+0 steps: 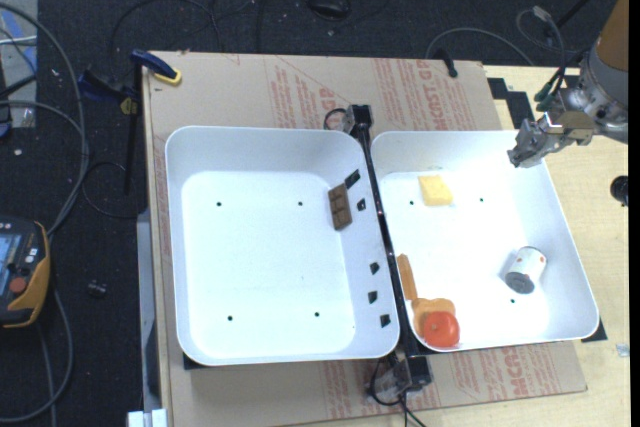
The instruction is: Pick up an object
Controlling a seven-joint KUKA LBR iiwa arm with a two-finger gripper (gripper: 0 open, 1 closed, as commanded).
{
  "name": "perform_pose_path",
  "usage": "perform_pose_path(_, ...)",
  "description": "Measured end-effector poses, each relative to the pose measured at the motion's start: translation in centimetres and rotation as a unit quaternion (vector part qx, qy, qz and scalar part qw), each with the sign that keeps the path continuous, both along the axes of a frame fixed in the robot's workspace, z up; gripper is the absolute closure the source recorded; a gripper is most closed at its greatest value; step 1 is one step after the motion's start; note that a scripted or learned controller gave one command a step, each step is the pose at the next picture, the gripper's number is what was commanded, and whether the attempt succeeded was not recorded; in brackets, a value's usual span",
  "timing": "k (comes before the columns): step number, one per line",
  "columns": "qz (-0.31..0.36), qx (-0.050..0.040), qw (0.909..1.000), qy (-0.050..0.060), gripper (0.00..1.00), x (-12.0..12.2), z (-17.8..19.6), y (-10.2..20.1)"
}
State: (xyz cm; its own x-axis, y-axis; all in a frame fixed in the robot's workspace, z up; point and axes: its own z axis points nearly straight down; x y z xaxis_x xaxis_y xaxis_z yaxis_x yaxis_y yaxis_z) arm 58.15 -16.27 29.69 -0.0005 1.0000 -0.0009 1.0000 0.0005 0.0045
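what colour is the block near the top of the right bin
Pale yellow block, seen in the camera view.

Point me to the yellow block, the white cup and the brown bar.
yellow block (435, 190), camera view, centre of its top face
white cup (526, 267), camera view, its side
brown bar (340, 207), camera view, its middle

A single fixed camera looks down at a slant from above the tabletop (420, 85), far enough back to take in both white bins whole: the left bin (190, 215) and the right bin (560, 245) sit side by side mid-frame. Dark floor (80, 15) with cables fills the top and left. The arm enters from the right edge.
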Motion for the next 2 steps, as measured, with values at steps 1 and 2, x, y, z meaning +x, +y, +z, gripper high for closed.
perform_pose_path(1, 0.002, 0.0011, 1.0, 0.003, 1.0, -1.4, -1.8, 5.3)
perform_pose_path(2, 0.002, 0.001, 1.0, 0.003, 1.0, -2.9, -3.4, 10.5)
